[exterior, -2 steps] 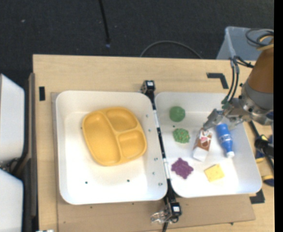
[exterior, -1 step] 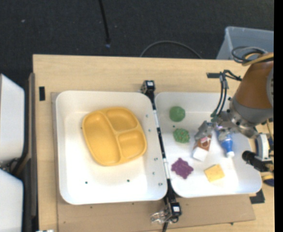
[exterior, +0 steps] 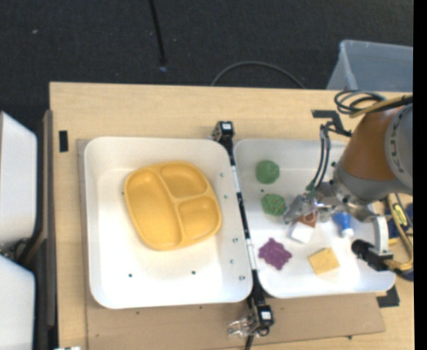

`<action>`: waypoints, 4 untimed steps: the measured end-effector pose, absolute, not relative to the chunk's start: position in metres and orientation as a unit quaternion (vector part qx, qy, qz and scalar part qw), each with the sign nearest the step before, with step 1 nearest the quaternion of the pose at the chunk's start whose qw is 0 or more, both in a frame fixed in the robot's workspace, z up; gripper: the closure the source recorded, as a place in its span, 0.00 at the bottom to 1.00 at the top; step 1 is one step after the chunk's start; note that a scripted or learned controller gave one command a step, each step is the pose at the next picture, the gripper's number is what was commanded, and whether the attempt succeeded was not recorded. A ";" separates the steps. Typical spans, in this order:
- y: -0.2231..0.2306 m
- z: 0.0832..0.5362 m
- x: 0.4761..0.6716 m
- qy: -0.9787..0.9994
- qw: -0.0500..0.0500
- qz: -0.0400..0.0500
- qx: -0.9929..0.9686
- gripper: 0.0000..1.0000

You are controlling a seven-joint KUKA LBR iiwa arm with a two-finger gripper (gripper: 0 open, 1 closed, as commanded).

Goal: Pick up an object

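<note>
The arm reaches in from the right and the gripper point(exterior: 306, 214) is down in the right bin point(exterior: 286, 152), among the small objects. Whether the claw is released or clenched cannot be told here.

Just under it lies a small white block point(exterior: 301, 232), the likeliest target. A dark green textured ball point(exterior: 274, 204) sits just to its left, a smooth green ball point(exterior: 267, 171) farther back, a purple lump point(exterior: 274, 253) nearer and to the left, and a yellow sponge-like block point(exterior: 323, 261) near and to the right.

The left bin point(exterior: 96, 195) holds a yellow divided plate point(exterior: 172, 205).

To do this well, I judge the claw should centre over one piece only, the white block, clear of the dark green ball, and close fully before any lift.
</note>
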State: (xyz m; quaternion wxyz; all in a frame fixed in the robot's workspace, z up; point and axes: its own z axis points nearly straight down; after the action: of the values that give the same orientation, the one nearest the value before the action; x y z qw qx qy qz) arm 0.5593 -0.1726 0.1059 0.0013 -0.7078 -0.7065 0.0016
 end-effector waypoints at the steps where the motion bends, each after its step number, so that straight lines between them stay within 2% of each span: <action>1: -0.174 0.119 0.561 -0.705 -0.001 0.000 -0.709 1.00; 4: -0.171 0.288 0.566 -0.709 -0.002 -0.001 -0.706 1.00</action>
State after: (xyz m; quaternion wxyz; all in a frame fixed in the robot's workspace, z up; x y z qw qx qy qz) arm 0.5659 -0.1707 0.2884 -0.0024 -0.7056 -0.7086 -0.0009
